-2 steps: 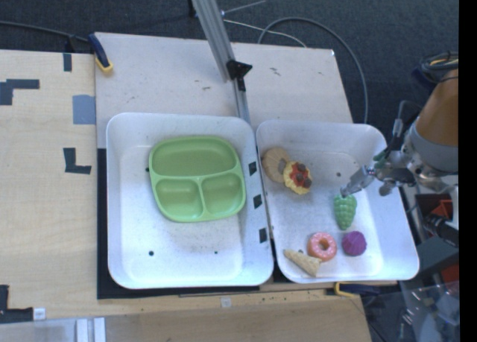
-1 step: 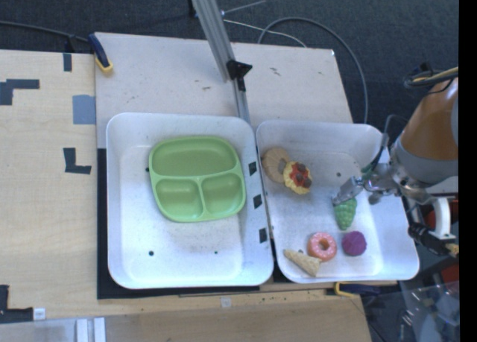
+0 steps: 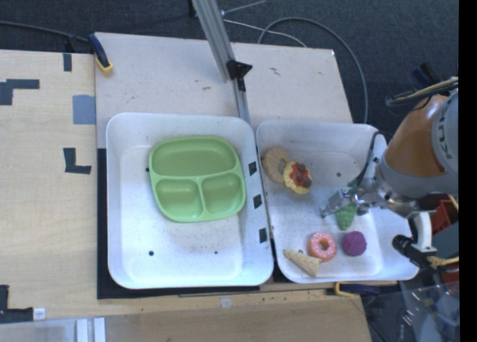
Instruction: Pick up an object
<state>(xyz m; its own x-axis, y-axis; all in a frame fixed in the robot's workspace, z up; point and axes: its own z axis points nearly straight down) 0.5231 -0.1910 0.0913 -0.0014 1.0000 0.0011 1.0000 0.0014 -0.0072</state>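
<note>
Lower right of frame, right bin (image 3: 313, 135): pincer (image 3: 344, 210) sits over green piece (image 3: 345, 219), can't tell grip state from my feed. I'd descend straight, center on green, avoid purple ball (image 3: 354, 243) and donut (image 3: 322, 244) just below, lift slow.

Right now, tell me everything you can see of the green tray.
The green tray is a light green, plastic-looking plate with rounded corners, divided into three compartments: one wide one along the far side and two smaller ones along the near side. All three look empty. It lies flat, right side up, slightly rotated, on the floor of the left bin, toward that bin's far right part. Its right edge comes close to the wall shared with the right bin; nothing else touches it.
</note>
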